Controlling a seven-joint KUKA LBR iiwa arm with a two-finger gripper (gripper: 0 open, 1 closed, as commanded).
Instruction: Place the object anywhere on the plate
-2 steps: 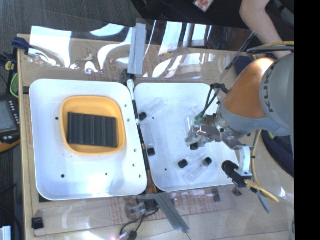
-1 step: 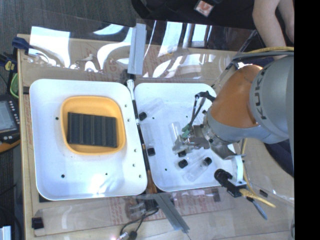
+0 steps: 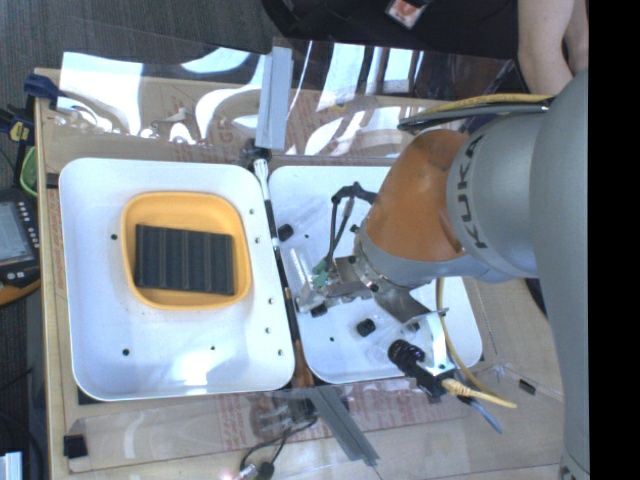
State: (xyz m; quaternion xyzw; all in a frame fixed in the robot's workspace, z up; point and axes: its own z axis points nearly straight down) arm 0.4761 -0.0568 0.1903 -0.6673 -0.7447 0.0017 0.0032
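Note:
A yellow plate (image 3: 182,208) sits in the left white bin (image 3: 90,348). A dark grey ribbed rectangular object (image 3: 190,260) lies flat on the plate, filling most of its middle. My gripper (image 3: 308,286) hangs over the left part of the right bin (image 3: 340,368), close to the wall between the two bins. It is well to the right of the plate and apart from the object. I see nothing held in it. The grey arm with its orange band (image 3: 420,208) covers much of the right bin.
A few small dark bits (image 3: 365,325) lie on the right bin's floor under the arm. Yellow and blue cables (image 3: 480,398) trail at that bin's front right corner. A metal rail (image 3: 272,98) stands behind the bins, and a device (image 3: 15,238) sits at the far left.

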